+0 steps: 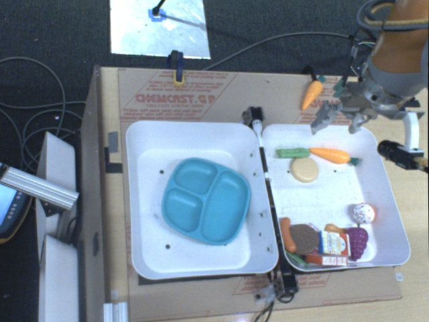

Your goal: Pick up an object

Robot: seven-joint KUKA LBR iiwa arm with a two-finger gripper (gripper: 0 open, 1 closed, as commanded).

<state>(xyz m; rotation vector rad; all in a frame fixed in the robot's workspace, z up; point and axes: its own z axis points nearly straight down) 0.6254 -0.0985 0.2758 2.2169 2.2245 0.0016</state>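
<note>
The gripper (338, 118), at the upper right of the frame, hangs over the far rim of the right bin (385, 200) with its fingers spread and nothing between them. Going down in size: a blue plate (205, 200) fills the left bin (147, 180); a carrot (329, 155), a green pod (292, 153) and a pale disc (305, 171) lie just below the gripper, another carrot (312, 94) sits outside on the board, and small items crowd the lower right corner. A descent from here may hit the rim or close on air, since the pieces lie flat and close together.
</note>
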